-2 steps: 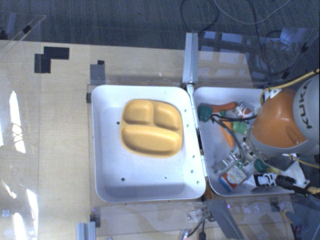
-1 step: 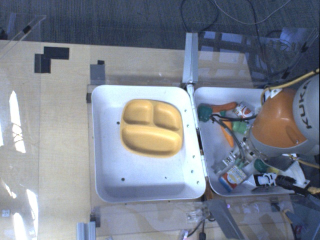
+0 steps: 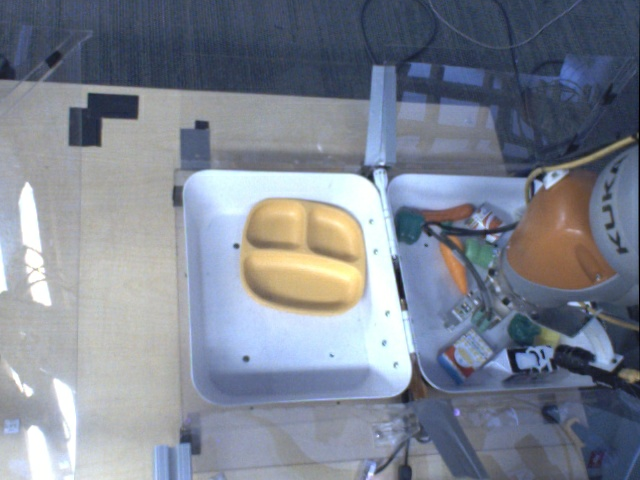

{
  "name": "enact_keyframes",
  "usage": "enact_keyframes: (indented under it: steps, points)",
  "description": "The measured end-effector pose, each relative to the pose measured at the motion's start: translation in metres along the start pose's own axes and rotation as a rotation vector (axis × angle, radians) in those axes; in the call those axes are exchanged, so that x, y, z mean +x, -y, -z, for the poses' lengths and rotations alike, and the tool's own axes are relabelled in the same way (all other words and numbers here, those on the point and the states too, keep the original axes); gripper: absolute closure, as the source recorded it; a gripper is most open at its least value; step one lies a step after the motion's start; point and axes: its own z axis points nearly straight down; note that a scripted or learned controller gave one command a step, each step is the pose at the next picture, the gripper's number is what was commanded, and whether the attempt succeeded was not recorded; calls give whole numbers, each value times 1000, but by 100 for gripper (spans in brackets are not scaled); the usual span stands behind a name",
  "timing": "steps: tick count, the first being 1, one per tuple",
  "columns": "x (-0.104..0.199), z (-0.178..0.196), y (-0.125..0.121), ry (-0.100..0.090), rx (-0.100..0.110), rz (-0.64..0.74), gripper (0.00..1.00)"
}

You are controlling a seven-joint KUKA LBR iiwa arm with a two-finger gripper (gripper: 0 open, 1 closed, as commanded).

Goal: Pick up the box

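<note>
We see the box [image 3: 468, 352] lying in the right bin [image 3: 425, 298], prob. light, stiff card; we'd pinch across its narrow sides. Claw [image 3: 480, 308] state: can't tell.

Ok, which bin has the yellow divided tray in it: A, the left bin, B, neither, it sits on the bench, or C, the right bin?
A: the yellow divided tray lies in the left bin, while the arm reaches over the right bin with its small clutter.
</note>
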Motion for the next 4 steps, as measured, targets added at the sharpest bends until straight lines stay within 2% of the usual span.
enact_keyframes:
  steps: [1,2,3,4]
  points:
    - [22,84,-23,-10,12,41,100]
    - [22,84,-23,-11,12,41,0]
    - [-4,5,12,-13,16,-11,0]
    - [10,107,-24,-11,10,253,0]
